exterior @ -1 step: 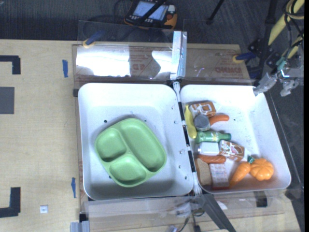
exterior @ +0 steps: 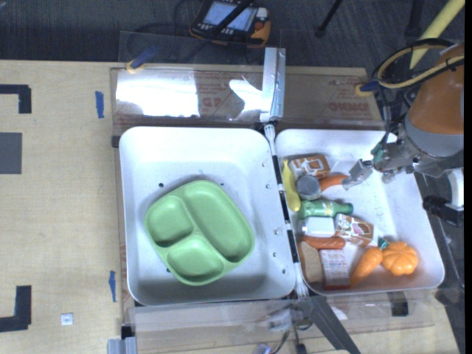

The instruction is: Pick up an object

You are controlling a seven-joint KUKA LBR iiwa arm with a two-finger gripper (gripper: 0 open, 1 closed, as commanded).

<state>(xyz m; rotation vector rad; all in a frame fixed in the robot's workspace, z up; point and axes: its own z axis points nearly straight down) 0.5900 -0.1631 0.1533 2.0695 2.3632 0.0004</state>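
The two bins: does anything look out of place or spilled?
Nothing is spilled. The green tray sits askew in the left bin; the toy foods are crowded along the right bin's left and front sides.

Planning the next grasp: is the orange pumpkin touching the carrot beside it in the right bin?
Touching. The camera view shows the pumpkin pressed against the carrot near the right bin's front edge, with no white floor visible between them.

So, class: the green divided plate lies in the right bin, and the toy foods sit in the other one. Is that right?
Not quite. The camera view shows the green divided plate in the left bin; the toy foods sit in the other one, the right bin.
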